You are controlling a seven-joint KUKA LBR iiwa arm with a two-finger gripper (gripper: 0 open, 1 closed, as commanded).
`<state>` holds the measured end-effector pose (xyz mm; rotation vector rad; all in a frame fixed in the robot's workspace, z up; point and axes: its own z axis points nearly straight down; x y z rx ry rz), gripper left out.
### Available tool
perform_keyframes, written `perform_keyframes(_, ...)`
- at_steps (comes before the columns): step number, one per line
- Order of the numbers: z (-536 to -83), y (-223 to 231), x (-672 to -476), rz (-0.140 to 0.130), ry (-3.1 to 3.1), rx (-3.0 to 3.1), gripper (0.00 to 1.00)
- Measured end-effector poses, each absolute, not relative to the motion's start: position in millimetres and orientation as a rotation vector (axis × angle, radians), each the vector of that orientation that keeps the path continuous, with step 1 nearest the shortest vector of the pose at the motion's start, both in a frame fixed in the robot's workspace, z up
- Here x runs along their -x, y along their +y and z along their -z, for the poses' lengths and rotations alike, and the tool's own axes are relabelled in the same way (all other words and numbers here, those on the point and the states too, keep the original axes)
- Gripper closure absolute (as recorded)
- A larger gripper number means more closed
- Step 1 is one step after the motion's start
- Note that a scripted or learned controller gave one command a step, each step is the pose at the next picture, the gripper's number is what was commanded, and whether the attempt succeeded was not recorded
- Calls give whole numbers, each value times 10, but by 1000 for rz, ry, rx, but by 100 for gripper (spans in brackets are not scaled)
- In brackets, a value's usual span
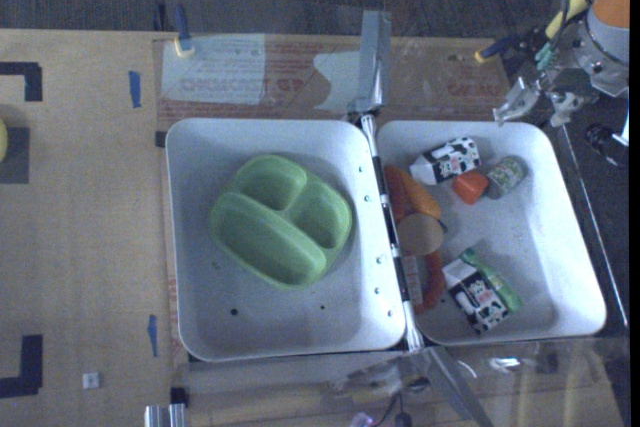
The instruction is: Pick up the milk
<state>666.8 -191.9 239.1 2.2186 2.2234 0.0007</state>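
Overhead slanted view of a bench with two shallow white bins side by side. The left bin (200, 315) holds a green divided plate (282, 220) with three compartments, lying near the bin's middle and tilted on the diagonal.

The right bin (560, 245) holds several toy food items. Near its top edge lies a milk carton (447, 160), white with black cow patches, resting on its side. Touching its lower right corner is a small orange-red piece (470, 187), and just beside that a small greenish can (506, 173). Along the bin's left wall lie a carrot (412, 193), a brownish round item (420, 234), possibly a potato, and a red sausage-shaped piece (432, 281). Near the bottom sits a second cow-patterned carton (480, 292) with a green side.

The grey arm enters from the upper right. Its gripper (530, 100) hangs above the top right corner of the right bin, outside the rim, carrying nothing; whether it is apart or together cannot be told from here.

Judgement: this is the approach step, with no grasp yet. The next move calls for travelling left and down toward the upper carton, aligning across its narrow sides and avoiding the orange-red piece pressed against it.
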Motion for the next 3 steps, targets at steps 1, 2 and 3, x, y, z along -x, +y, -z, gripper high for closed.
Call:
perform_keyframes(1,-1358,-1680,-5854,0,2173,-2270,0)
perform_keyframes(2,-931,-1319,-5329,0,2375,-2059,0)
perform_keyframes(3,-874,-1444,-4819,-7,2450,-1954,0)
